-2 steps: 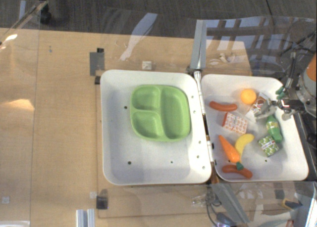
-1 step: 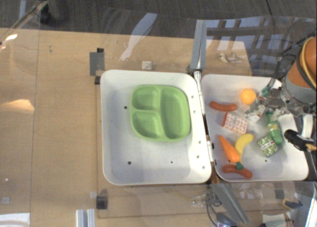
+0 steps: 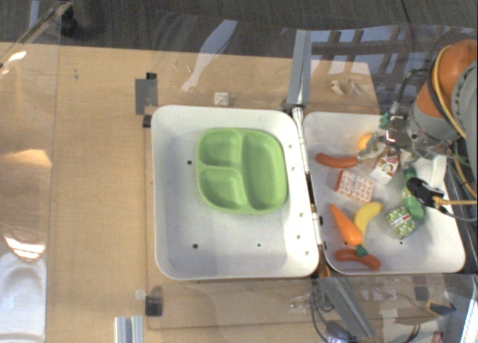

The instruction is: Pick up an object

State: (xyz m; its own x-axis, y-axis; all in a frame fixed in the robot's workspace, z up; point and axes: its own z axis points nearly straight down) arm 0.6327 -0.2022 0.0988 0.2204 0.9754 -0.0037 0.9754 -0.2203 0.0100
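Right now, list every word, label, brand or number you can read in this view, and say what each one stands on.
No text reads clearly enough to quote.
The red and white patterned packet: printed pattern, too small to read.
The small white and red carton: markings blurred, unreadable.
The green and white packet: print too small to read.
The green divided plate bears no visible lettering.

Left bin (image 3: pixel 172 184) holds a green three-compartment plate (image 3: pixel 243 170), lying flat toward its upper half. Right bin (image 3: pixel 448 255) has two hot dogs (image 3: pixel 336 161) (image 3: pixel 357 258), carrot (image 3: pixel 343 225), banana (image 3: pixel 367 215), patterned red-white packet (image 3: pixel 354 184) and a green packet (image 3: pixel 400 220), loosely scattered. Arm (image 3: pixel 448 95) over the right bin's upper right corner, gripper (image 3: pixel 390 140) low among the items near a small carton (image 3: pixel 386 165).
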